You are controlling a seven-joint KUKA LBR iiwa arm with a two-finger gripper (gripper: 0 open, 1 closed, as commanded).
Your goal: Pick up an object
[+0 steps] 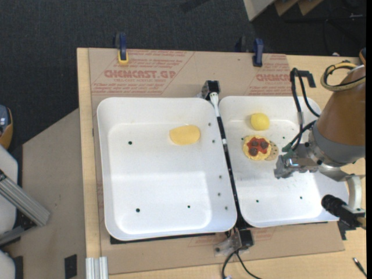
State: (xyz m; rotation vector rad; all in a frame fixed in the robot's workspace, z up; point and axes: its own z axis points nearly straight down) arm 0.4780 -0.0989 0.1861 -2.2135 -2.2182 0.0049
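While the arm (343, 127) is reaching in from three o'clock, its gripper (286, 166) is hanging over the right bin (273, 205), just at four o'clock of the pizza (259, 147); whether anything is between its jaws, or how they are standing, I cannot tell. At twelve o'clock of the pizza, a lemon (260, 121) is lying close by. Across the divide, a yellow oval (185, 135) is sitting in the left bin (157, 202), toward its one o'clock corner.

Arm (343, 127): rounded casing, broad orange band above a grey wrist section. Gripper (285, 166): small metallic grey assembly (finger detail too small to read). Cables (299, 106): thin black leads looping along the casing, plus a pale coiled loop near the top.
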